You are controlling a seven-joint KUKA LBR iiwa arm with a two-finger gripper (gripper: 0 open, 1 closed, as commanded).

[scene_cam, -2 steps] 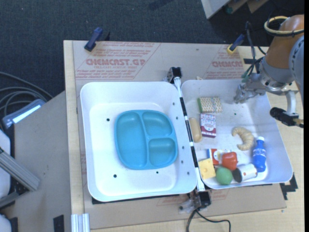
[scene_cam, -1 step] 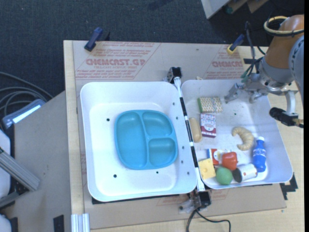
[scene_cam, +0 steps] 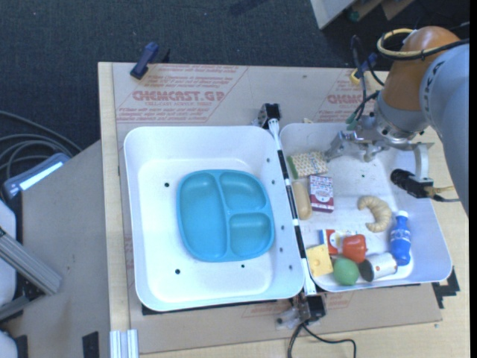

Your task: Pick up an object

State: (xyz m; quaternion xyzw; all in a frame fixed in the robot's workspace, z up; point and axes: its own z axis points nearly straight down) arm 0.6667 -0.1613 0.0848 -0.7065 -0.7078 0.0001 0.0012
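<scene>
two shallow white bins are sitting side by side on the bench. the left bin (scene_cam: pixel 149 155) is holding a blue divided plate (scene_cam: pixel 225 215), which is lying flat near the bin's middle. the right bin (scene_cam: pixel 432 237) is carrying a scatter of small things: a cracker-like square (scene_cam: pixel 308 163) near its upper left, a red and white carton (scene_cam: pixel 321 193) just below that, and a tan stick-shaped piece (scene_cam: pixel 301 201) lying along the left wall beside the carton. a croissant (scene_cam: pixel 377 212) is curling in the middle right, with a blue bottle (scene_cam: pixel 400 238) just beside it toward the near wall. along the front, a yellow cheese wedge (scene_cam: pixel 319 260), a green ball (scene_cam: pixel 345 272), a red block (scene_cam: pixel 353 247) and a white cylinder (scene_cam: pixel 380 266) are clustering close together, several of them touching.

the grey arm with its orange band (scene_cam: pixel 406 80) is reaching in from the right, and the gripper (scene_cam: pixel 361 146) is hovering over the far end of the right bin, near the cracker-like square and well apart from the front cluster. nothing is showing between its fingers, and whether they are spread or closed i cannot tell from this slant.
</scene>
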